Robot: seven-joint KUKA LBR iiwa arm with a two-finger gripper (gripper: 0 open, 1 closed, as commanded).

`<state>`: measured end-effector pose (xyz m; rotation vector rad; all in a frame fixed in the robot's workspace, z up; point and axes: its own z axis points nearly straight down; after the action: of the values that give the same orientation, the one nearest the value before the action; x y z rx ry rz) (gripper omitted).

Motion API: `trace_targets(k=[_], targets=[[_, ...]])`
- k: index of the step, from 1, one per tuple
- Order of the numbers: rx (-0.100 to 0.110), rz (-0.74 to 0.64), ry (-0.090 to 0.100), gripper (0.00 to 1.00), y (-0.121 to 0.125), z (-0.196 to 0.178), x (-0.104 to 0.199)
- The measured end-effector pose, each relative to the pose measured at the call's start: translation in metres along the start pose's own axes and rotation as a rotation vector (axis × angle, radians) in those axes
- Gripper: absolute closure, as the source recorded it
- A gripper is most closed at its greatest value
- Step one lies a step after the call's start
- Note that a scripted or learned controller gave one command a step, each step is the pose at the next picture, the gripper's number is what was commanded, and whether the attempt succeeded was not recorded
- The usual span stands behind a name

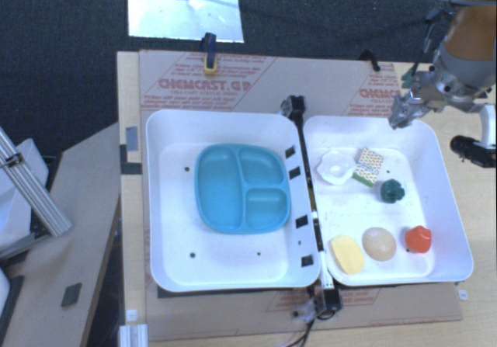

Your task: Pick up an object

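The camera view is taken from above the bench [128, 182], on which two shallow white bins are set side by side. In the left bin [167, 144], a blue divided plate [239, 189] is laid flat near the middle, with its three compartments facing up. The two bins are joined along their shared edge by a row of black clips [299, 175].

In the right bin [443, 182], six objects are spread out. A yellow oblong piece [347, 254] is seen near the front left corner, and a white cup-like piece [336, 167] is placed toward the back left. Just beside the white piece, a patterned sponge with a green edge [368, 166] is found, and a dark green object [391, 192] lies near it, toward the middle. A tan round object [379, 244] is set near the front edge, next to the yellow piece, and a red object [418, 239] is placed near the front right corner.

The gripper [402, 114] is seen above the back edge of the right bin, apart from all six objects. Whether its grip is loosed or closed cannot be told, and nothing is seen in it.
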<state>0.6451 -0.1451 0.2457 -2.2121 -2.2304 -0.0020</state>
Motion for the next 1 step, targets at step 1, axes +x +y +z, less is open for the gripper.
trace_targets(k=[1], targets=[[0.000,-0.002,0.001,1.00,-0.0187,-0.0014,0.0600]])
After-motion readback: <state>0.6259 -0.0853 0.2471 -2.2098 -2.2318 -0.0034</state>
